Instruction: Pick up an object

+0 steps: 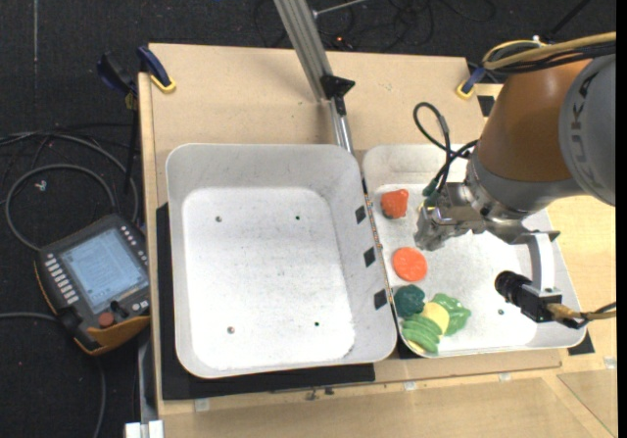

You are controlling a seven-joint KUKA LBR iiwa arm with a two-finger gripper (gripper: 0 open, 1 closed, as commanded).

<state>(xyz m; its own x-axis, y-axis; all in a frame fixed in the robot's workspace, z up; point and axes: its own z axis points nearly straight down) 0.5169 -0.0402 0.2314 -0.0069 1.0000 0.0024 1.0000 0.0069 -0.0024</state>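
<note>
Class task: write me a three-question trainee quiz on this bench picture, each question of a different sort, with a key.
1. True or false: the gripper hangs over the bin on the view's right.
2. Which lies nearest the gripper? A) the orange disc B) the dark green toy C) the yellow-green toy
3. Fill in: the band on the arm above the wrist is ____.

Key: 1 true; 2 A; 3 orange.
</note>
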